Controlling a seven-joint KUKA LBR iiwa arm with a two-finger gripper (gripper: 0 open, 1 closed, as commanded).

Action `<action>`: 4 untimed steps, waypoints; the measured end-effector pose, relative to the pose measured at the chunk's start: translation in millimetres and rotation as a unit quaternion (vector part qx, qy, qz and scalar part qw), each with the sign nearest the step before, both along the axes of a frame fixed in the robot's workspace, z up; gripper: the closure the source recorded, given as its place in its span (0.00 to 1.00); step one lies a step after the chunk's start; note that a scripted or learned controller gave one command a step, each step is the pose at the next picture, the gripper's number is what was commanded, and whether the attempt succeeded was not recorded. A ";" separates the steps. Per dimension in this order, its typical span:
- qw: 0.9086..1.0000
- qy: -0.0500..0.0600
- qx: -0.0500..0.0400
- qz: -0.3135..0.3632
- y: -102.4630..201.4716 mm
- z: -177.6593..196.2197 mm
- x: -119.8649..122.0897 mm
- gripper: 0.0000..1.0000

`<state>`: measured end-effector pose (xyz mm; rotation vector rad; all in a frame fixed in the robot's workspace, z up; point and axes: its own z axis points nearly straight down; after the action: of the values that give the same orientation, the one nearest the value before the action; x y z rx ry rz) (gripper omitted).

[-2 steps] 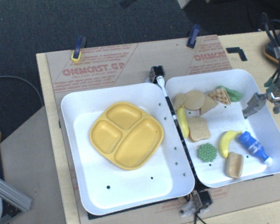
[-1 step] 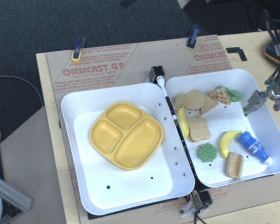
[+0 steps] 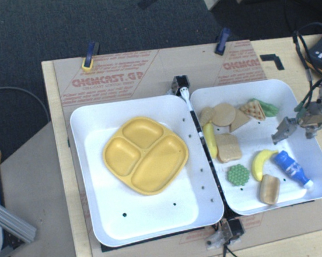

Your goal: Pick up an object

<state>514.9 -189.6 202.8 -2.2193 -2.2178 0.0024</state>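
The right bin holds several toy foods. Among them are a blue bottle, a small banana, a green knobbly ball, a brown roll, a tan slice, a long yellow piece, round tan pieces and a waffle wedge with a green leaf. My gripper hangs over the right side of this bin, above the blue bottle. Its fingers are spread open and nothing sits between them.
The left bin holds a yellow divided plate. A black divider strip runs between the bins. Clamps sit on the cardboard-covered bench's far edge. Cables hang at the far right.
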 end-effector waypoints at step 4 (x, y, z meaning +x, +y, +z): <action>1.000 -0.007 -0.001 0.000 -5.7 -103.6 -6.7 1.00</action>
<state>508.2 -195.4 99.2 -2.2269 -2.2260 -0.0094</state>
